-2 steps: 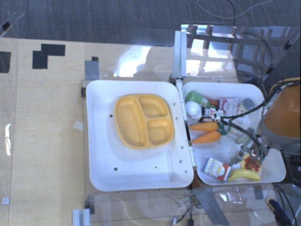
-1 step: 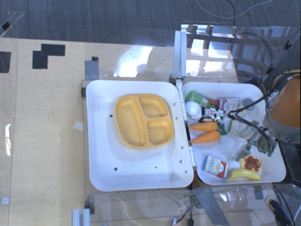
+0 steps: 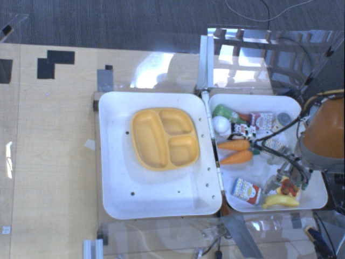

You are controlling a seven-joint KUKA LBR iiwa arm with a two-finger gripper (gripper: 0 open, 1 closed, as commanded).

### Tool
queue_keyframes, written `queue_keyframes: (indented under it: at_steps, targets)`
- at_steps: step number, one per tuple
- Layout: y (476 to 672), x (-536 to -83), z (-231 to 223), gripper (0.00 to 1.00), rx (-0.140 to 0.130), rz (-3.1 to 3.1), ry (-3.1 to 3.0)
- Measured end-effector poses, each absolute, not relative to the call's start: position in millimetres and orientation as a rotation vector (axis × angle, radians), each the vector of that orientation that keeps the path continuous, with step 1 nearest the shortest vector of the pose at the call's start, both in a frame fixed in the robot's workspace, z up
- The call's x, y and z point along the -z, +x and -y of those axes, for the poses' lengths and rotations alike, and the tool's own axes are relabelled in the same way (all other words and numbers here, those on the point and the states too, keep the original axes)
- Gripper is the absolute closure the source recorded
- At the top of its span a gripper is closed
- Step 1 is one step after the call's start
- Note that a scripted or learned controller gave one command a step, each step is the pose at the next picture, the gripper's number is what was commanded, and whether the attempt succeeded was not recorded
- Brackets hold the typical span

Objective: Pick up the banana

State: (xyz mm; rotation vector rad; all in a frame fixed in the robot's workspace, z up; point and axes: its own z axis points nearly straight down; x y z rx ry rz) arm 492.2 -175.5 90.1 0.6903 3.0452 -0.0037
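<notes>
A: the gripper (image 3: 291, 177) is low in the right bin (image 3: 318, 201), can't tell its state, so I'd call this the approach.

B: yep. The banana (image 3: 280, 200) lies just below it by the front wall, beside a small carton (image 3: 246, 190). Next it needs a short drop onto the fruit.

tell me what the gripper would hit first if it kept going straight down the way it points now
Most likely the banana: the gripper hangs over the near right corner of the right bin, pointing down just above it. A small red item sits right there too, and depth is unclear, so it might touch first.
</notes>
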Motion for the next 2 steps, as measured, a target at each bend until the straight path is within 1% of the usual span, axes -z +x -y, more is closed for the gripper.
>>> queue_keyframes:
  at_steps: [1, 2]
  targets:
    - [493.2, -90.7, 151.1, 0.00, 0.007, -3.113, 0.230]
    - [540.7, -133.6, 187.6, 0.00, 0.000, -3.107, 0.387]
